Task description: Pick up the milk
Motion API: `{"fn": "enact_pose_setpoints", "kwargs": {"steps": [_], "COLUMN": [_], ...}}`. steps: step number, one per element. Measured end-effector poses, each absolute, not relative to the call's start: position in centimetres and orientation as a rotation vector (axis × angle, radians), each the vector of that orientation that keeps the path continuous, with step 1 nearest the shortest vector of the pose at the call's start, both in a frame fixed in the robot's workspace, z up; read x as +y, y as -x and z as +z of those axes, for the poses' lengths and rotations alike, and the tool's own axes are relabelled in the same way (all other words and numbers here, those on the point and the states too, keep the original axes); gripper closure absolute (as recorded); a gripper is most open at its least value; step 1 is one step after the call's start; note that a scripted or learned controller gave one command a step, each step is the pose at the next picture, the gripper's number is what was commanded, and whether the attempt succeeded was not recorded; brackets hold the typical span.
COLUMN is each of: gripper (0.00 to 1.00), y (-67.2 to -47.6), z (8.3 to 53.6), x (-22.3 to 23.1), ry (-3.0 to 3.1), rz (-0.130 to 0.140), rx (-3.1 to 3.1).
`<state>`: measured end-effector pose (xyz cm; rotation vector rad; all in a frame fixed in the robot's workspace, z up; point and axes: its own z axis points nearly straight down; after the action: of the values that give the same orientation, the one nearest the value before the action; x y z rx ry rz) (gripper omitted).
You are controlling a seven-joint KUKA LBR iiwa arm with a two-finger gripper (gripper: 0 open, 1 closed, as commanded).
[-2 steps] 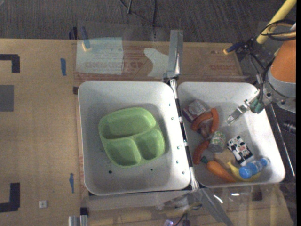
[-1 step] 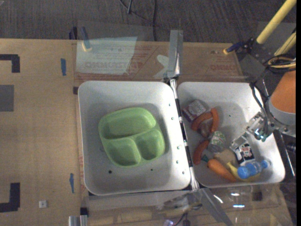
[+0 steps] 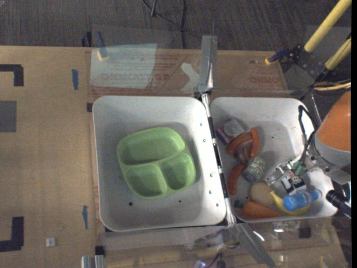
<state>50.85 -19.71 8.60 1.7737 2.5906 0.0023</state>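
Note:
The milk (image 3: 231, 130) is a small purple and white carton. It lies in the upper left part of the right bin (image 3: 273, 108), close to the divider between the two bins. My gripper (image 3: 286, 177) hangs low in the lower right part of that bin, well to the right of and nearer than the carton. It sits just above a yellow banana (image 3: 280, 201) and a blue bottle (image 3: 298, 200). The grey arm with its orange band (image 3: 339, 128) comes in over the bin's right wall. Nothing shows between the gripper and the milk but other food items.
Near the milk lie an orange-red sausage (image 3: 246, 141), a small can (image 3: 255, 169), a red pepper (image 3: 234, 178), a tan roll (image 3: 260, 191) and a carrot (image 3: 259, 209). The left bin (image 3: 111, 127) holds a green divided plate (image 3: 156, 162).

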Motion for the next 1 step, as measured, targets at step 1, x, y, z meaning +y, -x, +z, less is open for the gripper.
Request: {"fn": "enact_pose_setpoints", "kwargs": {"steps": [1], "gripper": [0.00], "y": [-48.39], "z": [8.63], "x": [-16.01], "ry": [-1.457], "rz": [0.004], "rx": [2.780]}}
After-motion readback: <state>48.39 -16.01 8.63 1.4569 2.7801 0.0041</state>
